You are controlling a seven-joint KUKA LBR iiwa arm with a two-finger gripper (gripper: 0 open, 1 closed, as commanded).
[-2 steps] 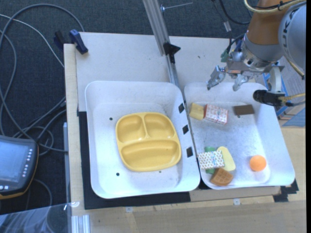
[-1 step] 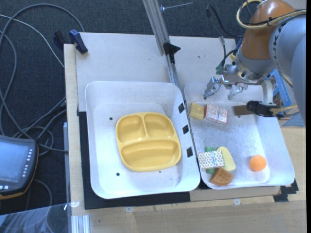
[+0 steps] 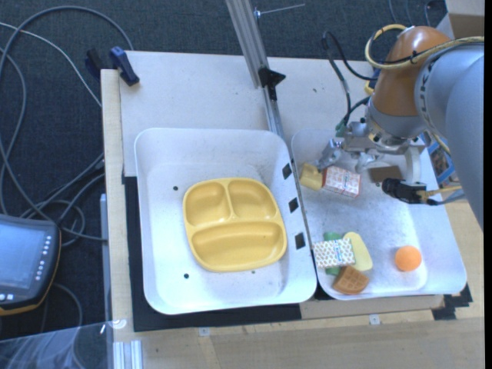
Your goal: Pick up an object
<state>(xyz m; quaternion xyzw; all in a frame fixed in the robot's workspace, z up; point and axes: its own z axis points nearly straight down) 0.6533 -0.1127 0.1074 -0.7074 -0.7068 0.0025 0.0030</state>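
Where cables [image 3: 46, 129] trail, pale bench [image 3: 192, 91]

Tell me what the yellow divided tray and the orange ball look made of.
The yellow divided tray looks like moulded plastic with a smooth, slightly glossy finish: uniform colour, rounded compartment ridges, soft highlights. The orange ball in the right bin looks like matte plastic or foam, evenly coloured with no sharp glare; the camera view cannot settle which.

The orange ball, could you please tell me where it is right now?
The orange ball lies in the right bin, near its front right corner, on its own to the right of the waffle and the other small items.
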